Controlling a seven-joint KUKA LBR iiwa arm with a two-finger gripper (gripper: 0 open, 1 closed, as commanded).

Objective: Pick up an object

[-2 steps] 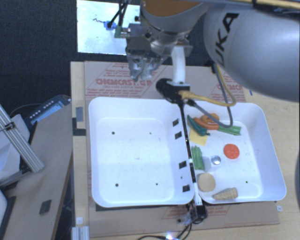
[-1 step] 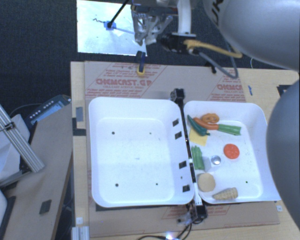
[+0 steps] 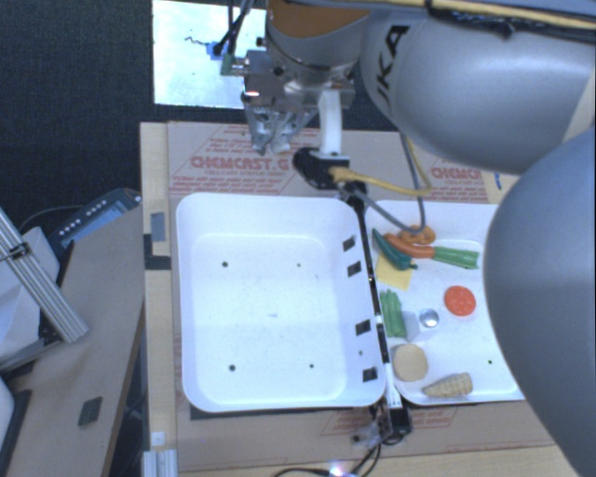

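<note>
Fingers of my gripper [image 3: 271, 142] hang over the printed cardboard sheet [image 3: 223, 160] beyond the far rim of the left bin [image 3: 270, 307], and from this angle I cannot tell whether they are parted or closed; nothing shows between them. Above them sits my wrist block, then the orange band [image 3: 312, 20], and my grey arm [image 3: 484, 74] sweeps across the upper right and down the right side, covering part of the right bin [image 3: 466, 359]. Just beside my gripper a white post stands with a black fitting [image 3: 317, 168] at its foot, from which a yellow cable [image 3: 382, 182] runs toward the right bin. The objects I could pick all lie in that right bin, well apart from my fingers: an orange ring-shaped piece [image 3: 413, 244] near its far end, touching a green strip [image 3: 456, 255]; a yellow square [image 3: 394, 273] just beside them; a green stick [image 3: 393, 313] along the divider between the bins; a small shiny metal disc [image 3: 428, 319]; a red-orange round [image 3: 460, 300]; a tan round piece [image 3: 409, 361]; and a pale cone-shaped item [image 3: 449, 385] at the near edge. To the far left, off the bench, lie a grey handheld device [image 3: 93, 216] and a ribbed metal rail [image 3: 37, 279].
</note>
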